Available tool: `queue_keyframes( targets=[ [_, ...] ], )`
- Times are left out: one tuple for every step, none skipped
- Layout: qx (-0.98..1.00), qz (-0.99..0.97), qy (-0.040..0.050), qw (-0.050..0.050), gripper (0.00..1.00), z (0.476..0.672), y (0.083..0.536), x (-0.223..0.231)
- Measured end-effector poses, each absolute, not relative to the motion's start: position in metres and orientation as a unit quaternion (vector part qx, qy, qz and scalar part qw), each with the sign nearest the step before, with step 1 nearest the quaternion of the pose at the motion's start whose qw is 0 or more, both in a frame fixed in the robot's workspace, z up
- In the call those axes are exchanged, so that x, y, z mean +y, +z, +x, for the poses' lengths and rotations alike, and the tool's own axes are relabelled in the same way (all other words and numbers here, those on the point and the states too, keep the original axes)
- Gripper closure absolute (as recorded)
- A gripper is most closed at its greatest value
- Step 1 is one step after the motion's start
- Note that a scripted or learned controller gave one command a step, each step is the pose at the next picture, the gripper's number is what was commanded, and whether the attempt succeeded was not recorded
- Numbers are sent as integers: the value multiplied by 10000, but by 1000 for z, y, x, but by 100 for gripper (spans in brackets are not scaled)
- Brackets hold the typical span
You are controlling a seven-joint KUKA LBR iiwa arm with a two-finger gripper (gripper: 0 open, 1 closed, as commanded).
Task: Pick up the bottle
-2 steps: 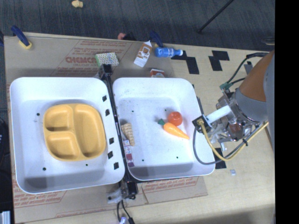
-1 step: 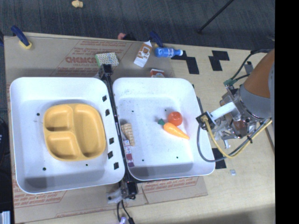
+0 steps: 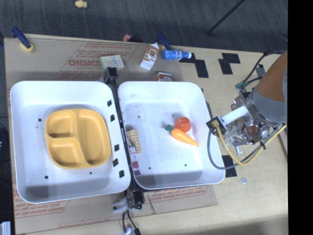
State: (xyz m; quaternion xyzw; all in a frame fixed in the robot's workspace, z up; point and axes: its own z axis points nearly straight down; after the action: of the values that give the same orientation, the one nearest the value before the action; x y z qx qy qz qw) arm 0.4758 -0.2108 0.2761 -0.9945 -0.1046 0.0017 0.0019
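A small blue bottle (image 3: 173, 55) lies on its side on the bench behind the right bin (image 3: 209, 173), outside both bins. My gripper (image 3: 244, 133) hangs to the right of the right bin's edge, over the bench, with yellow cable looped under it. It is far from the bottle, toward the front right. Nothing shows in its grasp.
In the right bin lie a red tomato (image 3: 183, 123), an orange carrot (image 3: 184, 137) and a tan waffle piece (image 3: 133, 139). The left bin (image 3: 19, 180) holds a yellow divided plate (image 3: 78, 137). A small carton (image 3: 149, 57) and a sponge (image 3: 112, 61) lie near the bottle.
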Motion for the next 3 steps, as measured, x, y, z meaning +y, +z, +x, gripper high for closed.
queue_keyframes(
  targets=[
    [-1036,-9946,29,26,100,476,262,-210],
    [-1036,-9946,33,29,100,476,255,-210],
    [-1040,-9946,16,19,100,476,280,-211]
  ],
)
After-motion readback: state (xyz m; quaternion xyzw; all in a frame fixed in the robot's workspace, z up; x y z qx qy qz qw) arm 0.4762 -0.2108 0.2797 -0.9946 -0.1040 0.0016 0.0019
